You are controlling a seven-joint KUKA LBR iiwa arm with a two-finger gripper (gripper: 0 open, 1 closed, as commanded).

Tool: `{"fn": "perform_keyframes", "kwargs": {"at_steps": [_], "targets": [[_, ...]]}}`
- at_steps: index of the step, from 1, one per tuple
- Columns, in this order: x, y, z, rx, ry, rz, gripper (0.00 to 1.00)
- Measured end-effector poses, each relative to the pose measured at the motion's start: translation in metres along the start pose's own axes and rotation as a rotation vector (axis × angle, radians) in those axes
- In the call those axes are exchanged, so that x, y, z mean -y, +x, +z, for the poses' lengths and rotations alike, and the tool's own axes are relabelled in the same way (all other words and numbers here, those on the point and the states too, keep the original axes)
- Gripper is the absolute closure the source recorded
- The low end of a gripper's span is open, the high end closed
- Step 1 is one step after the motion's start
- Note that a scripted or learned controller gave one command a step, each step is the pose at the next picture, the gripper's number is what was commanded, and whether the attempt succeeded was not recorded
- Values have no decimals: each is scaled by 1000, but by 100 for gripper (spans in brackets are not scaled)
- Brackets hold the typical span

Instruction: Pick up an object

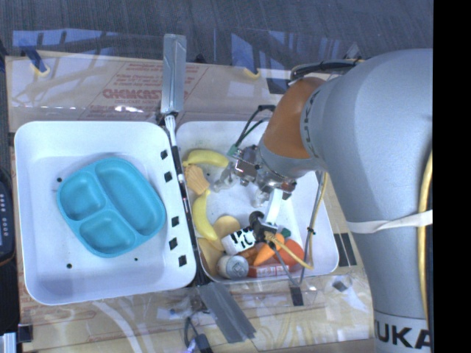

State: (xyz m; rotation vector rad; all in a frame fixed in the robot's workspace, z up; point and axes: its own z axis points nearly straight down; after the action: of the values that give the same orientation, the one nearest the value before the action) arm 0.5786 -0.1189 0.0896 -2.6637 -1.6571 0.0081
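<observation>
Two shallow white bins sit side by side on the tabletop (88, 79). The left bin (44, 271) holds a light blue divided plate (110, 206), lying flat with its three compartments facing up. The right bin (324, 252) is crowded: a yellow banana (206, 157) lies along its far edge, a second banana (202, 218) runs down its left wall, and just beside that one sits a pale yellow rounded piece (227, 226). Toward the near edge lie a small white container with black markings (239, 239), a silver can on its side (235, 266) and an orange carrot-like toy (283, 252) (the last three crowd close together).

The grey arm (383, 160) with its orange band (291, 123) reaches down into the right bin. The claw (261, 197) hangs low over the bin's middle, between the far banana and the cluster at the near edge; I cannot tell how far it is parted or whether it grips anything.
</observation>
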Motion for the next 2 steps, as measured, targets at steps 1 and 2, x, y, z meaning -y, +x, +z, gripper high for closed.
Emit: {"fn": "perform_keyframes", "kwargs": {"at_steps": [1,2], "targets": [[-28,-64,-33,0,-4,15,0],[37,-102,-1,-2,-3,-41,0]]}}
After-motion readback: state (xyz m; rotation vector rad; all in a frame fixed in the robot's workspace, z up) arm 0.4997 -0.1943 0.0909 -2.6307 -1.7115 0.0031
